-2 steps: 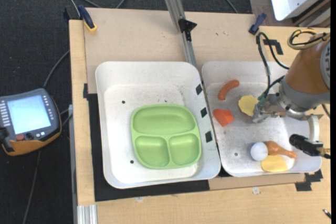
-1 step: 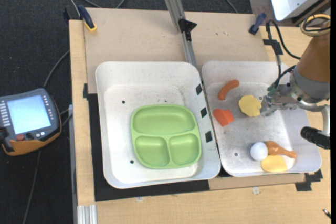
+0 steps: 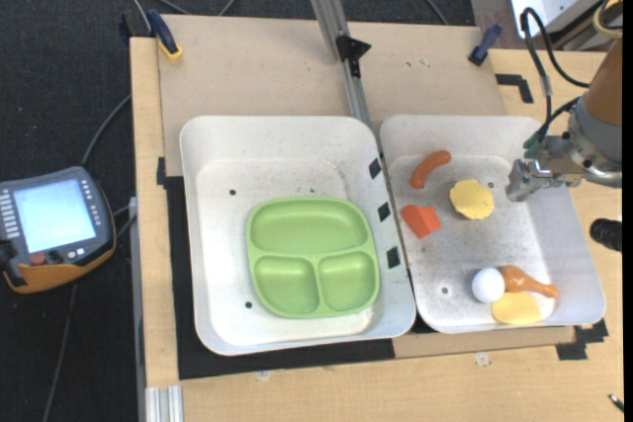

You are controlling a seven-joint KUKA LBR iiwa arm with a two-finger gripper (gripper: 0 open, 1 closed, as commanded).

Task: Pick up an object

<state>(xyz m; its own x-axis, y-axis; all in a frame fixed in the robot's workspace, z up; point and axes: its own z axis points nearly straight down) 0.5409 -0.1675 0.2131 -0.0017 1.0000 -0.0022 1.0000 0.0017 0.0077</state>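
Yellow toy [image 3: 473, 200] in right bin [image 3: 564, 252], near gripper [image 3: 521, 185] hovering just beside it. Looks light, hard plastic, rounded, prob slippery; best pinched across widest middle. Orange sausage [image 3: 430, 167] and red block [image 3: 421, 220] close by; block w/ flat sides likely easier. Jaws: can't tell if released or clenched. No readable labels or writing anywhere.

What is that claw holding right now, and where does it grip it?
Nothing: the claw hangs at the right bin's edge, just right of the yellow toy.

Glossy plastic tray [image 3: 313, 255] (matt, scuffed bins [image 3: 287, 148]).
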